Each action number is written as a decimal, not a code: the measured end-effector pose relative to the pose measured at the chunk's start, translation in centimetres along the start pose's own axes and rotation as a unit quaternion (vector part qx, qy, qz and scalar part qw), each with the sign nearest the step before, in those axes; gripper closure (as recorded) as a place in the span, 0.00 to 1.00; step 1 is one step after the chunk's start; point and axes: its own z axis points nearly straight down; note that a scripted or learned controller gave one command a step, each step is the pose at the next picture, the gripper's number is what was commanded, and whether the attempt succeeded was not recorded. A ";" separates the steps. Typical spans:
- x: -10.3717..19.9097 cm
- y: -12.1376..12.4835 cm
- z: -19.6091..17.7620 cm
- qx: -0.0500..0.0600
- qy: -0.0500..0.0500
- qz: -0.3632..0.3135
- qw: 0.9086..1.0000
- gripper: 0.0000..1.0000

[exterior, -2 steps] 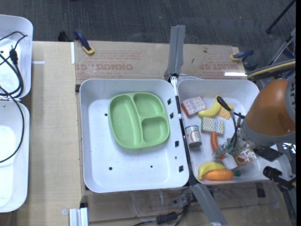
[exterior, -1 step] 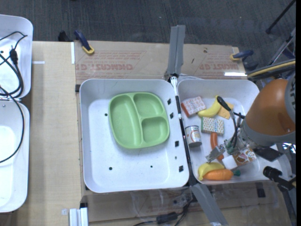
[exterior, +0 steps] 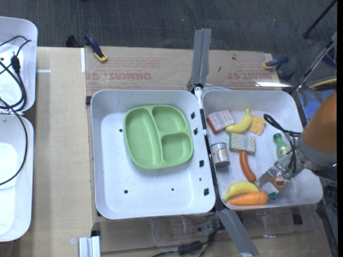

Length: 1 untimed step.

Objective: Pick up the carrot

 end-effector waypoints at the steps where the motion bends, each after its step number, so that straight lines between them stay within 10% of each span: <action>1: 1.5 1.0 0.0 0.000 0.000 -0.041 0.999 0.00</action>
